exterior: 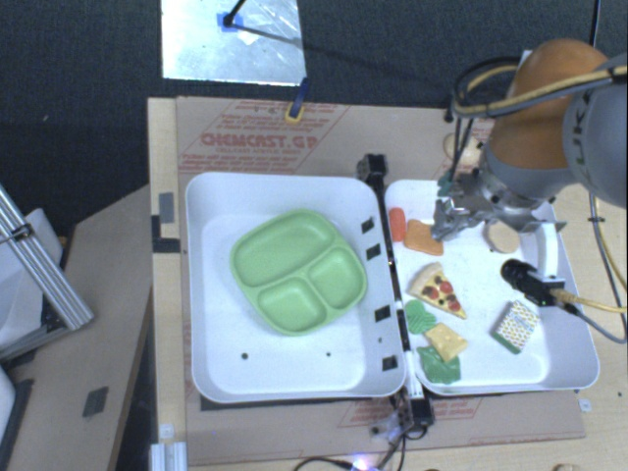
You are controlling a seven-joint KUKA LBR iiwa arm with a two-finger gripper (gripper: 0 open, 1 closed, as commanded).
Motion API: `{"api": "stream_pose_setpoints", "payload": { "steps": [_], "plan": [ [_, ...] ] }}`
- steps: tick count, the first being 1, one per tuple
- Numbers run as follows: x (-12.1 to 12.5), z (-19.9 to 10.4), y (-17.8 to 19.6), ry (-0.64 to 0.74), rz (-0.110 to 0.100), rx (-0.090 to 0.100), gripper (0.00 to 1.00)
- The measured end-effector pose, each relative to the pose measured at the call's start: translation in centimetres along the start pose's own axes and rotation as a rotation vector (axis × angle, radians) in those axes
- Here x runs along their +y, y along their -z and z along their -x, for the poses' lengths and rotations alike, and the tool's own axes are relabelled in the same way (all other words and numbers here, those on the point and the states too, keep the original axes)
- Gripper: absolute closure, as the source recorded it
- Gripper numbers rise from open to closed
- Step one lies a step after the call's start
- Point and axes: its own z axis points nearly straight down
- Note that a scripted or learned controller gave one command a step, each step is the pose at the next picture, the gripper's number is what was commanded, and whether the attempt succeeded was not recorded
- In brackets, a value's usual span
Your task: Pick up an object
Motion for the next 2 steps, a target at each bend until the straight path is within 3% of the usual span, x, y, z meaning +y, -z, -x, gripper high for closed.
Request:
{"api": "stream_pose_setpoints", "payload": {
  "steps": [1, 2],
  "plan": [
    [-3.6, -4.4, 0.5, 0.0, -0.001, 0.0, 1.0],
    [-4.9, -7.9, 0.0, 0.0, 0.0, 0.0, 1.0]
  ]
}}
